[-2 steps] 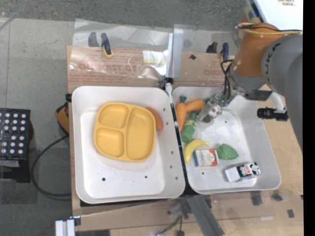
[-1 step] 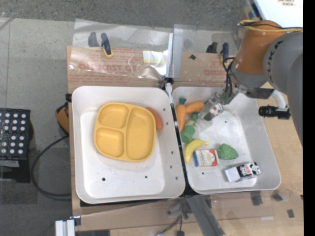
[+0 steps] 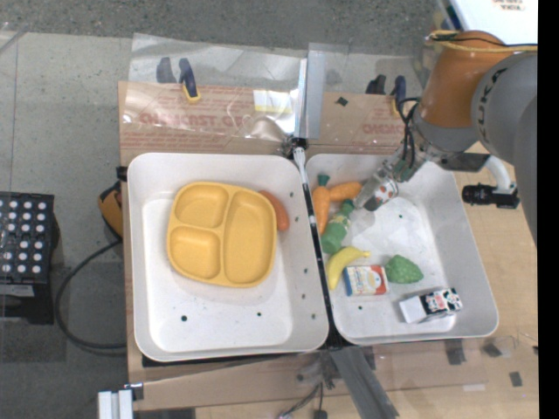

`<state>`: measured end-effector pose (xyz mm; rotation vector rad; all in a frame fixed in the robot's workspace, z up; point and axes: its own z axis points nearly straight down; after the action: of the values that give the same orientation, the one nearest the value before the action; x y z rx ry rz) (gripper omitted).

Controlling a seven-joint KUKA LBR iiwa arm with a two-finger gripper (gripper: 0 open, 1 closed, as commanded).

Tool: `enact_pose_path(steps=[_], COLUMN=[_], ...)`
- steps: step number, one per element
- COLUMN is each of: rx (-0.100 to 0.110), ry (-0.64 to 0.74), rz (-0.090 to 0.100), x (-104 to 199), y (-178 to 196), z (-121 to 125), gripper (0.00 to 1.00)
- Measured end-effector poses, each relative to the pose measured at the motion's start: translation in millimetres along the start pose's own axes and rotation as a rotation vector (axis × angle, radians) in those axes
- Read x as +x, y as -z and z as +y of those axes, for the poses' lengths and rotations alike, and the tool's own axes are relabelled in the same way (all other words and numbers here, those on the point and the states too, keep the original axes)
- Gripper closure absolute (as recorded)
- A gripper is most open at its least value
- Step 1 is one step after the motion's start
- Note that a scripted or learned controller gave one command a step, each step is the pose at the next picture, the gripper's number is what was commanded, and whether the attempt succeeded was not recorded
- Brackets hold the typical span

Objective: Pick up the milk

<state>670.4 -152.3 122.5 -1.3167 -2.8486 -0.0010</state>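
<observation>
Camera view: two white bins sit side by side on the bench; landmark for all positions below is the yellow divided plate (image 3: 222,234), which lies in the left bin (image 3: 148,321) and takes up its upper middle. An orange-red item (image 3: 280,214) is tucked against the plate's right rim, partly hidden by it; cannot identify it further. Across the divider to the right of the plate is the right bin (image 3: 472,260). Just right of the plate, nearest the divider, lie two carrots (image 3: 332,195), one pointing down along the divider and one angled up to the right, with a pale green item (image 3: 335,232) below them. Right of the plate's lower edge is a banana (image 3: 344,262), and touching the banana's right side is a small carton with red and white print (image 3: 366,280). A green leafy piece (image 3: 404,270) sits just right of that carton. The milk (image 3: 431,305), a small carton with black and white patches, lies on its side farther right and lower than the plate, near the right bin's front edge, apart from the other items. The arm (image 3: 476,85) enters well to the right of and above the plate, orange band visible. The gripper (image 3: 382,191) hangs over the right bin's upper part, just right of the carrots and well apart from the milk. Finger state: cannot tell, tips too small and blurred; nothing seen between them.
</observation>
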Motion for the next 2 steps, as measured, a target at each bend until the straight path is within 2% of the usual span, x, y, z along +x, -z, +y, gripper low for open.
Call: enact_pose_path(steps=[1,2], rx=[0.000,-0.001], ry=[0.227,0.494], rz=[-0.007,-0.004], x=[-28.8,93.7], y=[-4.9,9.1], z=[-74.5,-97.5], gripper=[1.00,1.00])
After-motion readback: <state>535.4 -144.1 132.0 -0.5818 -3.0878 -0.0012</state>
